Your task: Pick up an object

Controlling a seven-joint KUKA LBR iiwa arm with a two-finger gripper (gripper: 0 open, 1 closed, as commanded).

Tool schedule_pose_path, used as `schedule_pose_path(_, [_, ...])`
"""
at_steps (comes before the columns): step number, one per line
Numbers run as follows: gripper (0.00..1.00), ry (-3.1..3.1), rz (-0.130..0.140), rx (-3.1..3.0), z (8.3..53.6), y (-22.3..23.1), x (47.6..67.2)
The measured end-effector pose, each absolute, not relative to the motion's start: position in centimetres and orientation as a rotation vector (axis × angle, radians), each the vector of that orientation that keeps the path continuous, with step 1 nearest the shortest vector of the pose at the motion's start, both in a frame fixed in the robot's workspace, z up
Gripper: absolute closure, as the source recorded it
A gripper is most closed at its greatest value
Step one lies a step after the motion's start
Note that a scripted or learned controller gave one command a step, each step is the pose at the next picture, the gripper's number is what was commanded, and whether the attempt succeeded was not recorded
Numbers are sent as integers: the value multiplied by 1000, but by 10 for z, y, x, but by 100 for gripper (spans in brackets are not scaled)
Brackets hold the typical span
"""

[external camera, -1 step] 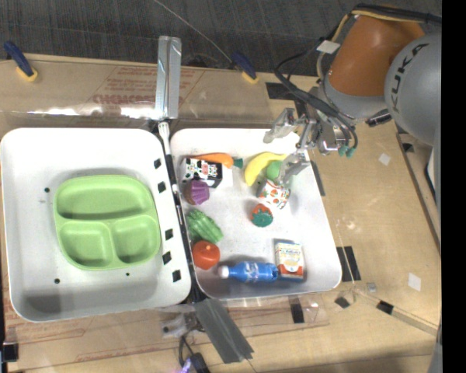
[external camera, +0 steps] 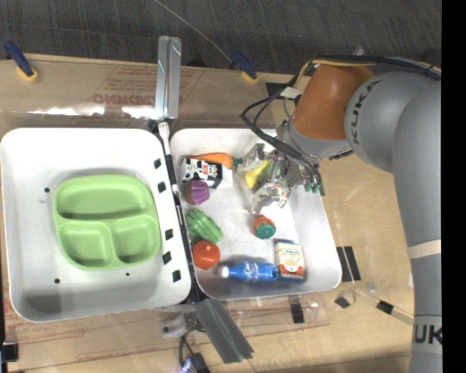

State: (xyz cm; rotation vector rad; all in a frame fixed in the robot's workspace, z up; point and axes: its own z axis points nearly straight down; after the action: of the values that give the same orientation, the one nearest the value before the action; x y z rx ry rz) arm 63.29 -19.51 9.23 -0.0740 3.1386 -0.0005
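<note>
1. The arm (external camera: pixel 388 130) reaches in from 3 o'clock, its orange band (external camera: pixel 326 103) above the wrist, and its gripper (external camera: pixel 270 186) hangs over the upper middle of the right bin (external camera: pixel 326 247).
2. I cannot tell how the gripper is set, nor whether anything is caught in it; it is a blur of metal and cables.
3. Just at 10 o'clock of the gripper lies a yellow toy (external camera: pixel 252 177), too close to say whether they touch.
4. At 6 o'clock of the gripper, slightly apart, sits a small orange-and-green ball (external camera: pixel 264 227).
5. A carrot (external camera: pixel 215 161) and a black-and-white carton (external camera: pixel 201 171) lie at the bin's 11 o'clock corner, with a purple toy (external camera: pixel 197 192) just below them.
6. Along the bin's left side a green vegetable (external camera: pixel 204 225) lies above a tomato (external camera: pixel 206 255).
7. At the bin's 6 o'clock edge a blue bottle (external camera: pixel 248 271) lies on its side, beside an orange box (external camera: pixel 290 259).
8. The left bin (external camera: pixel 23 208) holds a green divided tray (external camera: pixel 107 221).
</note>
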Motion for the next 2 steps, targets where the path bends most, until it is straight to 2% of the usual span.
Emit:
schedule_pose_path(1, [0, 3143, 1, -39, 92, -181, 633])
schedule_pose_path(2, [100, 3140, 0, -50, 104, -179, 634])
